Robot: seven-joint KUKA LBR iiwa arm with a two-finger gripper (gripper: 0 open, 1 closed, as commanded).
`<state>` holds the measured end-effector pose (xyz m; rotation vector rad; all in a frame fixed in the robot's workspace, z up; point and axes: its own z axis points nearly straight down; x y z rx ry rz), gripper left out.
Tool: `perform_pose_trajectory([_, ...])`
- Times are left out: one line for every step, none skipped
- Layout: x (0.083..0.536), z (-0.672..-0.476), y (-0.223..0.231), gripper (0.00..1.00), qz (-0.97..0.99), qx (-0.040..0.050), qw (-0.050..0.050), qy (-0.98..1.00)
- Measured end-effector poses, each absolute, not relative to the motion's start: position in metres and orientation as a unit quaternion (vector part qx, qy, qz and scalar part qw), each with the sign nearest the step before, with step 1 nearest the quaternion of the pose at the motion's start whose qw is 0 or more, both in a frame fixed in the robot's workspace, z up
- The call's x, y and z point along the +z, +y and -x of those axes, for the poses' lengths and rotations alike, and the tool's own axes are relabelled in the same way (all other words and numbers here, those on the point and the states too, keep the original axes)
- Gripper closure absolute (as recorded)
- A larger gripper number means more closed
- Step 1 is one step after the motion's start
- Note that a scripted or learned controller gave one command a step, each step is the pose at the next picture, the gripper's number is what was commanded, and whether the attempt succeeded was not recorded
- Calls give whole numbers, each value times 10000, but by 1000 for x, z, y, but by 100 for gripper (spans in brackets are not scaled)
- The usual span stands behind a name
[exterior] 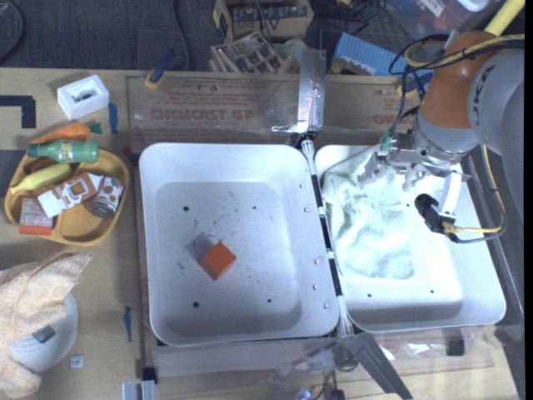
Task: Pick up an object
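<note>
nothing picked up yet: pincer down at the pale cloth, right of frame, can't tell if clamped; orange block untouched, lower left bin.

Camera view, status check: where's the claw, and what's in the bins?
Claw low over the crumpled white cloth in the right bin. Small orange block lies alone in the left bin, well clear of the arm. No obstruction seen.
</note>
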<state>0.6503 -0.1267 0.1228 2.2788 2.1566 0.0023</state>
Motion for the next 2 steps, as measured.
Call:
perform_pose_trajectory([133,-641,-196,0,-7083,8,29,7059])
perform_pose_trajectory([201,-600,-166,0,-7362,-1,0,6767])
